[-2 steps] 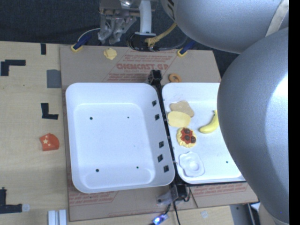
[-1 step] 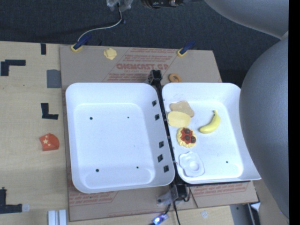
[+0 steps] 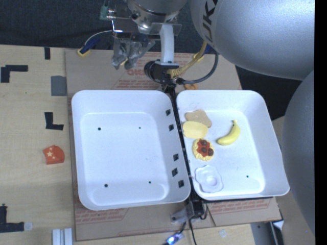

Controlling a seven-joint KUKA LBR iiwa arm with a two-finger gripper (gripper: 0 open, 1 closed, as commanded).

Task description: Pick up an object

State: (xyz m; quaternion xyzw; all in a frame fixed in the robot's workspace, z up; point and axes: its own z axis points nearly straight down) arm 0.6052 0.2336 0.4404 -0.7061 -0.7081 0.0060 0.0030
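From my remote station I log the scene by descending size. The arm (image 3: 255,24) occupies the upper right of the camera view, a broad grey body running down the right side, with an orange band just visible at the top edge above the wrist.

The bench (image 3: 30,188) is a tan surface with black markings at left. A cardboard sheet (image 3: 92,65) lies under both bins.

The left bin (image 3: 82,106) is a shallow white tray. The right bin (image 3: 255,106) sits directly beside it, the two rims touching along the centre line, where black clips are fitted.

The gripper (image 3: 126,60) hangs above the cardboard beyond the far rim of the left bin, well apart from every object. Its fingers point down and appear close together with nothing between them; the metal tips are small and partly blurred, so I read this with moderate confidence.

Candidate objects lie in the right bin. A yellow banana (image 3: 229,135) rests near the bin's middle, curved end up. Against the left wall, from far to near: a tan bread-like piece (image 3: 199,117), touching a yellow piece (image 3: 194,130), then a round item with red topping (image 3: 203,149), then a white item (image 3: 209,178) near the front corner, hard to identify against the tray.

A small red piece (image 3: 53,154) lies on the bench, left of the left bin.
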